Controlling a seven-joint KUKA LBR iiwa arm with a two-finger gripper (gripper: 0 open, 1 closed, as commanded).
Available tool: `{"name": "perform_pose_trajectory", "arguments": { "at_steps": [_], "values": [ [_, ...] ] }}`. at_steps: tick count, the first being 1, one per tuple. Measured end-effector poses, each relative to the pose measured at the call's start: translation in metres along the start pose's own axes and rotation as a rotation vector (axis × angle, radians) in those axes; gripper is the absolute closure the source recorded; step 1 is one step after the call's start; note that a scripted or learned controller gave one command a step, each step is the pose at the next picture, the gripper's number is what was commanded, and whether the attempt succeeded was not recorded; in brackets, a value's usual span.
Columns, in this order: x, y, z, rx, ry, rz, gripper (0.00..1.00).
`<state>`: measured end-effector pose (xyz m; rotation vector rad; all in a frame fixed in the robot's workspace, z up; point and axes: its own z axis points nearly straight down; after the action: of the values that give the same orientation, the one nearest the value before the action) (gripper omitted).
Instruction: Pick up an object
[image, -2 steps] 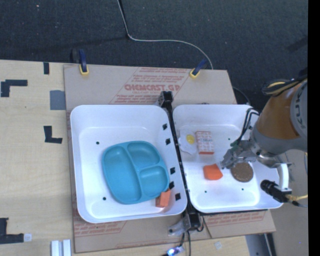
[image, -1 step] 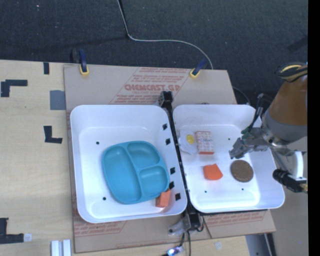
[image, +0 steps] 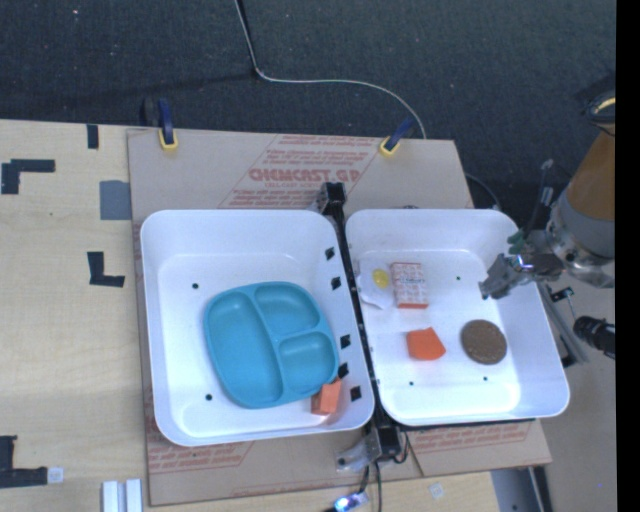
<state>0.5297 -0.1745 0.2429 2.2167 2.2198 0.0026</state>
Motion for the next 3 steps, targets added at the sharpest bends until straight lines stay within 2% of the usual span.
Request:
{"name": "perform_pose_trajectory", "arguments": {
  "at_steps": [1,2,3],
  "values": [
    [0.000,0.001,-0.019,0.003,0.002,0.000,1.00],
    [0.047,0.013,-0.004,0.007,0.003,-0.004,1.00],
    [0.102,0.025,-0.010,0.006,0.004,-0.006,1.00]
  ]
}}
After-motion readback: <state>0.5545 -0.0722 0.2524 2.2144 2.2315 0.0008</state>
